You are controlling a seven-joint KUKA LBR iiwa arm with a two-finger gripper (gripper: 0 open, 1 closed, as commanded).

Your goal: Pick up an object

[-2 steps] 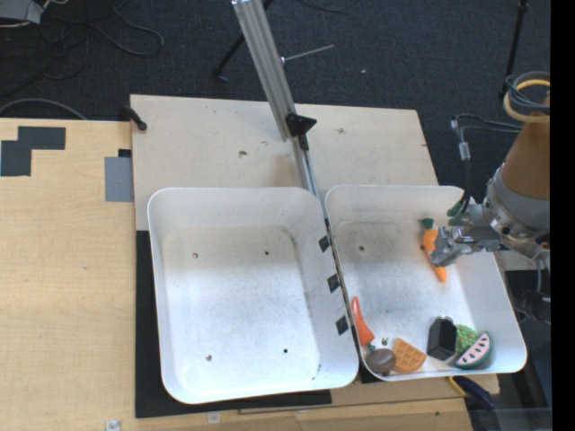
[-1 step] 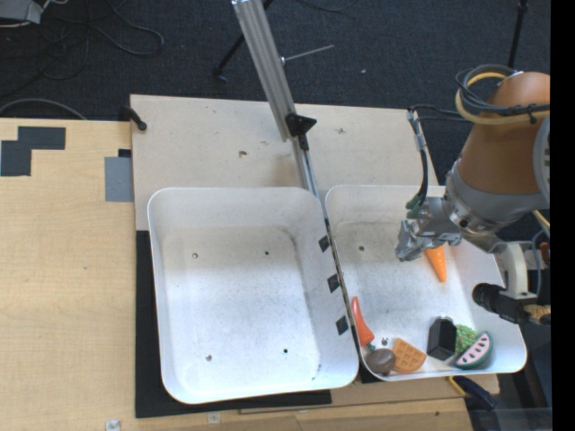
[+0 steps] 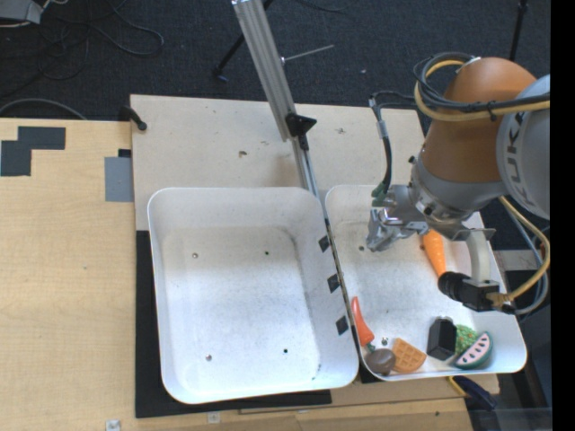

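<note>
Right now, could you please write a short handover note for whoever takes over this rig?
End effector: low over the upper part of the right bin; I can't tell from this view whether it is open or shut, and nothing is visibly held.
Objects: all in the right bin. An orange carrot lies just beside the end effector. A red chili sits against the divider; a brown piece, a waffle, a black block and a watermelon slice cluster at the near edge.
Done: no pick confirmed.
Left: grasp one object and lift it, probably the carrot, being nearest.
</note>
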